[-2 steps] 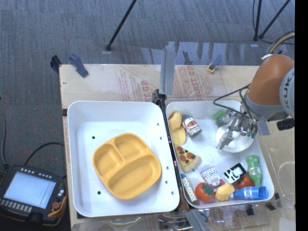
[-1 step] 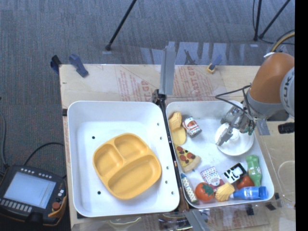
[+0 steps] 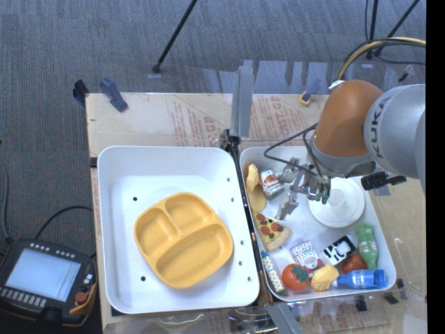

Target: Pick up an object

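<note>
Claw (image 3: 295, 190) fingers spread, nothing between them, above right bin (image 3: 386, 252); small red-white can (image 3: 270, 184) beside.

Bare floor mid right bin (image 3: 295, 228), toys (image 3: 327, 273) crowding its near edge.

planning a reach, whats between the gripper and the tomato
In the camera view, the pizza slice lies between the gripper and the tomato.

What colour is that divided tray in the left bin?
Yellow-orange; the divided tray shows plainly in the camera view.
</note>
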### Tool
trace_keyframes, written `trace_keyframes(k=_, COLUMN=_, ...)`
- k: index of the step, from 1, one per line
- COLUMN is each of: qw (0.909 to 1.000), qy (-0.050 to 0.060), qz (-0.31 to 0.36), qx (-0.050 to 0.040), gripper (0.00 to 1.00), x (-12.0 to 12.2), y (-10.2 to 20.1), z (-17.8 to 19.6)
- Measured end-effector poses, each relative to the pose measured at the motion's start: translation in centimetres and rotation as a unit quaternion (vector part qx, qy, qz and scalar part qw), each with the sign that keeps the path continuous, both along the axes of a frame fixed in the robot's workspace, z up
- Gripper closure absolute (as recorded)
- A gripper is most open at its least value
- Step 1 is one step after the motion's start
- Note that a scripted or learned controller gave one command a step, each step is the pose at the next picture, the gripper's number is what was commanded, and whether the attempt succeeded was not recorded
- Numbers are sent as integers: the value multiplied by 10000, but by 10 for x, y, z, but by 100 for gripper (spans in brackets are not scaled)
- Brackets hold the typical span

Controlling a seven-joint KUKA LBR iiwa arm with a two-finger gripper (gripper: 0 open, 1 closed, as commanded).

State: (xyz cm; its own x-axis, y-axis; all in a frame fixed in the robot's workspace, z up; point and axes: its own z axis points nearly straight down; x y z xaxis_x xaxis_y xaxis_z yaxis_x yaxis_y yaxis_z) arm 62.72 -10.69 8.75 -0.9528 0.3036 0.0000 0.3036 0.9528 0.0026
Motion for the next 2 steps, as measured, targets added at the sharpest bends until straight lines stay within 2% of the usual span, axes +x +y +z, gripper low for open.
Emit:
trace_keyframes(k=1, qw=9970, qy=2, qz=-773, qx=-9, gripper=0, x=3, y=28, z=0)
trace_keyframes(k=2, qw=9968, qy=8, qz=-799, qx=-12, gripper=0, x=-19, y=-44, z=0)
